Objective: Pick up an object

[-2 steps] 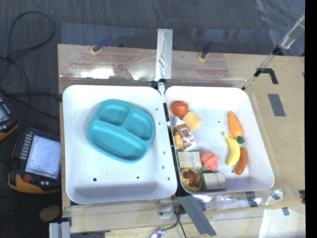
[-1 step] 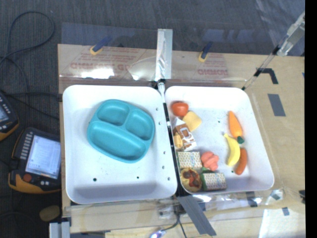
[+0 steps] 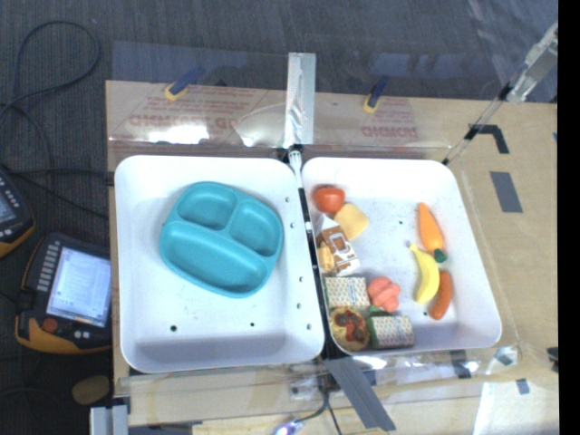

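Start with the two white bins. The left bin (image 3: 136,333) carries one large item, a blue divided tray (image 3: 222,236), lying near its centre, slightly toward the far side. The right bin (image 3: 471,243) holds every candidate for the pick, so direct your attention there.

Note how the small items are grouped. Most sit packed against the left wall of the right bin, touching or just beside each other: a red tomato (image 3: 328,198) at the far end, a yellow block (image 3: 352,220) beside it, a wrapped snack (image 3: 336,250), a cracker packet (image 3: 346,290), a pink piece (image 3: 384,293), then a round dish of food (image 3: 350,327) and a patterned packet (image 3: 391,332) at the near edge. In your judgement, treat this cluster as difficult, since neighbours crowd the fingers.

The carrot (image 3: 430,228), banana (image 3: 424,275) and sausage (image 3: 441,294) lie toward the right, with open floor on the carrot's far side. Prefer these.

As for the arm's pose and the gripper's state, you cannot tell either from this view.
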Controlling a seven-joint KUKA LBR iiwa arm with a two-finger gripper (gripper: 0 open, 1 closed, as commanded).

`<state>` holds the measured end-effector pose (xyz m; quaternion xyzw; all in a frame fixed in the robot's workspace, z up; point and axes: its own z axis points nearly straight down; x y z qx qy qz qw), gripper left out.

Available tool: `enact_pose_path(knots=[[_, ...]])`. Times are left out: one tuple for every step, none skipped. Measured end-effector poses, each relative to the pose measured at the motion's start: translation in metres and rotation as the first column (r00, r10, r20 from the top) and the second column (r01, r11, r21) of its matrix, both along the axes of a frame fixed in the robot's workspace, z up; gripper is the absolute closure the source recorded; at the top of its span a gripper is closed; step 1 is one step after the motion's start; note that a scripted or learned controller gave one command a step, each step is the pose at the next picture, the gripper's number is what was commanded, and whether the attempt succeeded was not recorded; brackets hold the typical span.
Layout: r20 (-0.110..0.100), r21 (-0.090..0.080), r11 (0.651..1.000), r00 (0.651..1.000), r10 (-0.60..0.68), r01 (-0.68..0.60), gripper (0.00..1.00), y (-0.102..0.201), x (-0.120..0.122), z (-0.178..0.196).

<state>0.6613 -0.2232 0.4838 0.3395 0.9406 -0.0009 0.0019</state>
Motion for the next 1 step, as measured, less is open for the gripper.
enact_pose_path(knots=[[0.0, -0.002, 0.975, 0.975, 0.221, -0.221, 0.0, 0.0015, 0.0021, 0.0016]])
